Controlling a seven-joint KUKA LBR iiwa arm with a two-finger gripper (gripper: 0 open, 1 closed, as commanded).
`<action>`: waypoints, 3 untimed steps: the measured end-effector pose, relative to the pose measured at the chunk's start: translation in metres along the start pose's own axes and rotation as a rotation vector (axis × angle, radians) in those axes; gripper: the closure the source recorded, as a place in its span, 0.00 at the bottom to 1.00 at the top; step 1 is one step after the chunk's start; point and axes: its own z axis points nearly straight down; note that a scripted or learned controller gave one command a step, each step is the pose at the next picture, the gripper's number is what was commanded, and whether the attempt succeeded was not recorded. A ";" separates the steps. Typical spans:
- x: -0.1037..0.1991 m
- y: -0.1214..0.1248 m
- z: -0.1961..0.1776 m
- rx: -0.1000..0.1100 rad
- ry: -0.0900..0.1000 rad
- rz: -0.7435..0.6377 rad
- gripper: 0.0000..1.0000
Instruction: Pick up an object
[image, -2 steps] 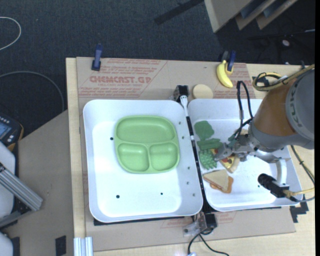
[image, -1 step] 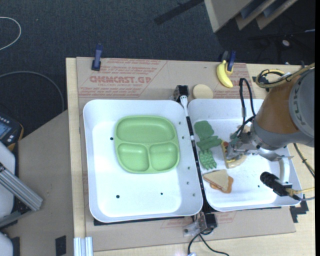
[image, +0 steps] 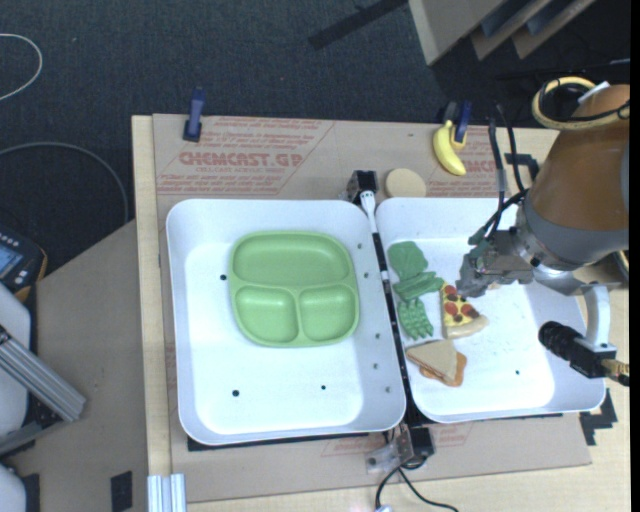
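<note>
Gripper (image: 472, 283) hovering at centre right of the frame, just above the pizza slice (image: 460, 311) in the right bin (image: 520, 385); finger state indiscernible.

The gripper (image: 476, 277) is too small and dark to tell how its fingers stand, and whether it touches the pizza slice (image: 461, 312) just below it cannot be told. To its right the arm (image: 583, 180) runs off the picture's right edge, and it hides part of the right bin's (image: 520, 385) far rim and floor. Left of the gripper, the green toy pieces (image: 411, 285) blur together, so what they are, and how many, cannot be told.
</note>
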 end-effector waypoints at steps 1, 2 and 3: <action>0.057 -0.031 -0.015 0.016 0.002 0.001 1.00; 0.025 -0.028 -0.118 0.000 -0.003 0.008 1.00; 0.057 0.010 -0.057 0.020 0.000 0.004 1.00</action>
